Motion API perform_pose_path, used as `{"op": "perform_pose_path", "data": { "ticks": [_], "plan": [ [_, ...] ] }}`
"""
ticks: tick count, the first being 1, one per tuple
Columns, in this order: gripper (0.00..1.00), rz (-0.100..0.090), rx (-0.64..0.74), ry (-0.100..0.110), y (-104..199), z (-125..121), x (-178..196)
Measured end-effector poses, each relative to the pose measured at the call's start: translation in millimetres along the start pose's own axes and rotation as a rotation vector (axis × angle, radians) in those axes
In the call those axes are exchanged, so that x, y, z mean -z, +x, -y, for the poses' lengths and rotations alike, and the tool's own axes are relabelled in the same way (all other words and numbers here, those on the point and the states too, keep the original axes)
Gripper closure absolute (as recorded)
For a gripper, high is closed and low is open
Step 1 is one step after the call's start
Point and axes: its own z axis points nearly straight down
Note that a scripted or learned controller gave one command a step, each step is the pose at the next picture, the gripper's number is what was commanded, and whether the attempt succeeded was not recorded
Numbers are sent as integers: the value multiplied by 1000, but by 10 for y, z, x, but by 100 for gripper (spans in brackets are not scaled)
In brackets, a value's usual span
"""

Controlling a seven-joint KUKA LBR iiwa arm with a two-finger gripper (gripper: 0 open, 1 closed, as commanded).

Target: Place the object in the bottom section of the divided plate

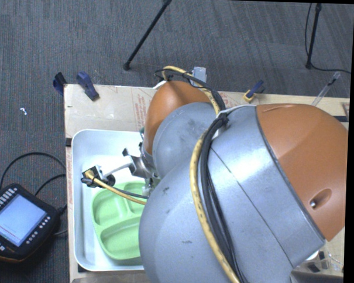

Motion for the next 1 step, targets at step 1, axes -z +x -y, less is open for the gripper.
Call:
{"op": "perform_pose_path", "data": {
  "ticks": [1],
  "plan": [
    [100,-6,-100,3,-199,627,-333]
  ]
}}
